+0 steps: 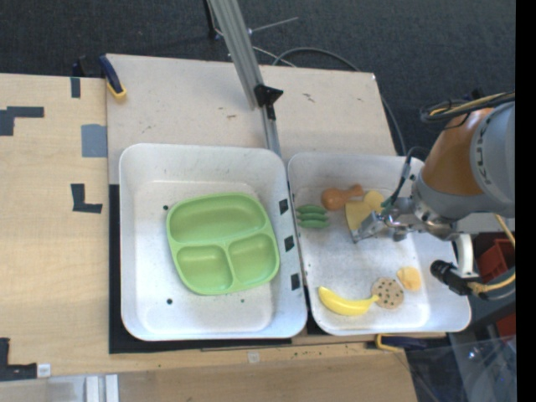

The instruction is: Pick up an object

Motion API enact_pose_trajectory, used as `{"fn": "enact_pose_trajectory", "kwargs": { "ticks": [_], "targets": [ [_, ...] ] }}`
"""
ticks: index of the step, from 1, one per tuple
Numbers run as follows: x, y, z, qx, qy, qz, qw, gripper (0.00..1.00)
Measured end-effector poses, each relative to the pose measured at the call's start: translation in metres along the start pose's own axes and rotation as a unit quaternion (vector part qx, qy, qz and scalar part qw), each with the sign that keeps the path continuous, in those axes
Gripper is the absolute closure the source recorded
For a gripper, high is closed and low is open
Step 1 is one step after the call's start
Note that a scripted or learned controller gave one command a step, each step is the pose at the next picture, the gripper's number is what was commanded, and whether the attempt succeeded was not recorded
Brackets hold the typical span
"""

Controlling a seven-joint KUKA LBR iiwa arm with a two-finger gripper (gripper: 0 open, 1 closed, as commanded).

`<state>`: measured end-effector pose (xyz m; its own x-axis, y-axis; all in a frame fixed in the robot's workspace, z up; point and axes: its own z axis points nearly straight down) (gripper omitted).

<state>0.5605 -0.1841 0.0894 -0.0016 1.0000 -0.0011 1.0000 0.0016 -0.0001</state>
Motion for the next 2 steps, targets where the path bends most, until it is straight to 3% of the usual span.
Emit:
{"fn": "enact_pose_trajectory", "kwargs": {
  "ticks": [1,2],
  "targets": [
    [0.0,0.0,-0.01,0.0,0.0,0.0,1.0,1.0],
    [-0.007,-0.002,-0.055,-0.001,0.0,0.001,1.0,1.0]
  ]
}}
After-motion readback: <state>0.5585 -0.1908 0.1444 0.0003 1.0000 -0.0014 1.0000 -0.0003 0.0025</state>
